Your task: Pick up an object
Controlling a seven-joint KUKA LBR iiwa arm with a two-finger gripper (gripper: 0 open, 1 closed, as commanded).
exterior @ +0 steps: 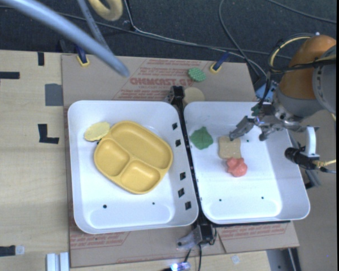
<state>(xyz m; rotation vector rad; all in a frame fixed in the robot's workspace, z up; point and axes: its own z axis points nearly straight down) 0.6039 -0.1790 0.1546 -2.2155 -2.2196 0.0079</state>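
Observation:
In the right bin [271, 205] lie three small objects: a green piece [201, 138] near the left wall, a tan toast-like piece [229, 147] in the middle, and a red piece [237, 167] just below it. My gripper [252, 133] hangs over the bin's upper right part, right of and slightly above the tan piece. Its two dark fingers [239, 131] are spread open with nothing between them. The grey arm with the orange band [305, 66] reaches in from the right.
The left bin [118, 213] holds a yellow divided plate [133, 156] and a small pale yellow disc [96, 131]. A green item [196, 74] and a tan disc [194, 94] lie on the cardboard behind the bins. Black cables run across the back.

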